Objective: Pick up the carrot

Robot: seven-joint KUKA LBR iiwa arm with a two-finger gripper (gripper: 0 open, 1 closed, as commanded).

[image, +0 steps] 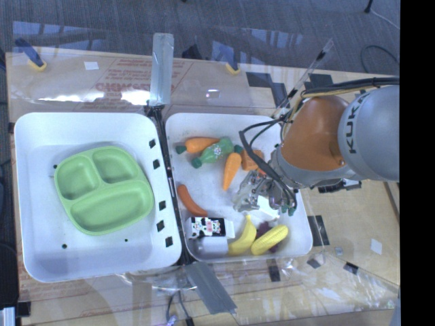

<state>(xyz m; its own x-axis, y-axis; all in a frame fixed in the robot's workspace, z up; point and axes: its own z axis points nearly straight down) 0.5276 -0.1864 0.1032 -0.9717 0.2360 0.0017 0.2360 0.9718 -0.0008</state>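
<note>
A carrot (231,171) is seen lying near the middle of the right bin (178,182), its thick end pointing toward the far wall and its tip toward the near one. It rests on the white floor of the bin, apart from the gripper. A second carrot (198,145) lies crosswise beyond it, close to the far-left corner, and just beside that one a green bottle (214,152) is laid at a slant, its body near the top of the first carrot. Another orange piece (250,159) is partly hidden to the right, against the arm.

The gripper (257,194) is held low over the bin floor, just to the right of the carrot's tip. Nothing is seen between its fingers, but whether they stand apart or together cannot be told, as the metal parts blur together. Above it the orange band (311,136) and grey arm (377,138) are seen reaching in from the right, with black cables looped around the wrist.

Along the left wall of the right bin a reddish-orange sausage-shaped piece (189,200) is laid. At the near wall a black-and-white carton (206,228) is placed, with two yellow bananas (258,238) beside it.

In the left bin (41,243) a green divided plate (103,189) is set flat.
</note>
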